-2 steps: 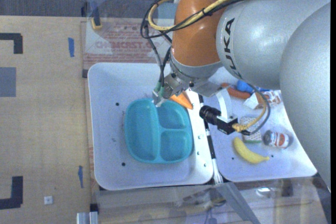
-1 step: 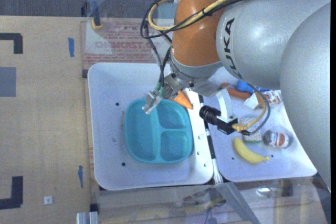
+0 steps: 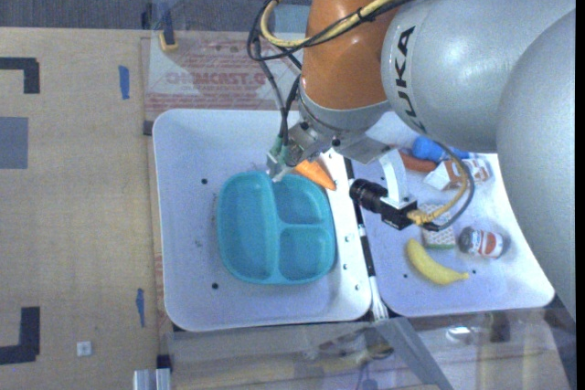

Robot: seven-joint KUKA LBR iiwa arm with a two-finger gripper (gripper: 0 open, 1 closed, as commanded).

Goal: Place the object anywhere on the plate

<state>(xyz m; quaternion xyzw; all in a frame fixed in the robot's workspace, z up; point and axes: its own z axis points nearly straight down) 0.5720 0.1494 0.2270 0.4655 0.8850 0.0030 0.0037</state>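
The end effector [image 3: 281,158] hangs over the far rim of the blue plate [image 3: 274,228] in the left bin [image 3: 183,196]; I cannot tell its grip. An orange carrot [image 3: 317,174] lies just beside the plate. A banana [image 3: 433,263] sits in the right bin [image 3: 512,283].
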